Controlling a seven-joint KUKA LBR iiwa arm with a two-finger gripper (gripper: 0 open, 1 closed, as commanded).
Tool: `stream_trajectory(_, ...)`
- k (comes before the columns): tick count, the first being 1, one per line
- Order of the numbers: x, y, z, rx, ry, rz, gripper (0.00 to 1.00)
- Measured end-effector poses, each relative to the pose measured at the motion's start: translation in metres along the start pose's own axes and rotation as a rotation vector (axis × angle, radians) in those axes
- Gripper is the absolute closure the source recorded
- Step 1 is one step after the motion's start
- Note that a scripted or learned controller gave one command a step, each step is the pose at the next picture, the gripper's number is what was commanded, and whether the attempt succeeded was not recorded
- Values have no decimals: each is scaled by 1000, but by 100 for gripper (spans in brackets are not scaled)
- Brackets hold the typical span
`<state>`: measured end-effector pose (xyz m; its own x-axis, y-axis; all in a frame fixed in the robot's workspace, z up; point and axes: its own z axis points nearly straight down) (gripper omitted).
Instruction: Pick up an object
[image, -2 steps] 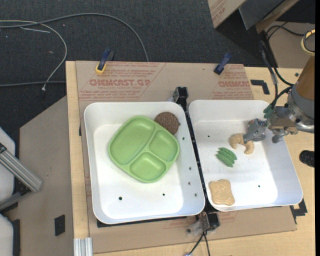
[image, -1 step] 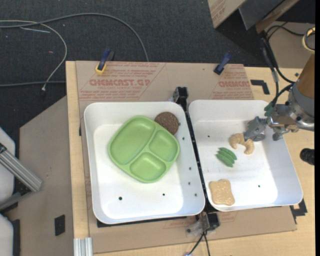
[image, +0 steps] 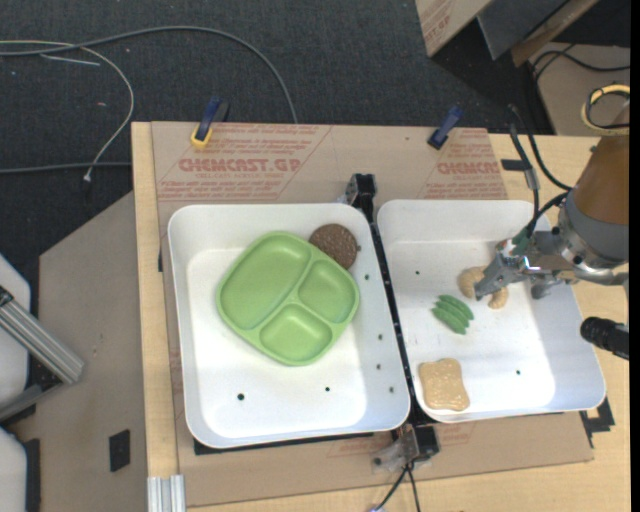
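Arm (image: 605, 205): one, grey with an orange band above the wrist, entering at about 3 o'clock and reaching toward the centre of the view. Wrist: metallic grey section below the orange band, cables looped around it, tilted downward toward 9 o'clock. Gripper (image: 492, 287): two-finger type, carried at the arm's leading end and pointing toward roughly 8 o'clock, held low over the right-hand side of the bench.

Two blue clamps (image: 209, 120) (image: 446, 126) grip the cardboard sheet (image: 260, 155) under the bins
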<state>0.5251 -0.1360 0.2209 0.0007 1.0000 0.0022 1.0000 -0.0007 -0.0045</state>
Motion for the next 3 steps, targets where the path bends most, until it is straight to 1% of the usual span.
stream_trajectory(1, 9, -1, 59, 2, 1, 0, 0)
stream_trajectory(2, 0, 1, 110, 3, 1, 0, 0)
stream_trajectory(3, 0, 2, 96, -4, -1, 0, 100)
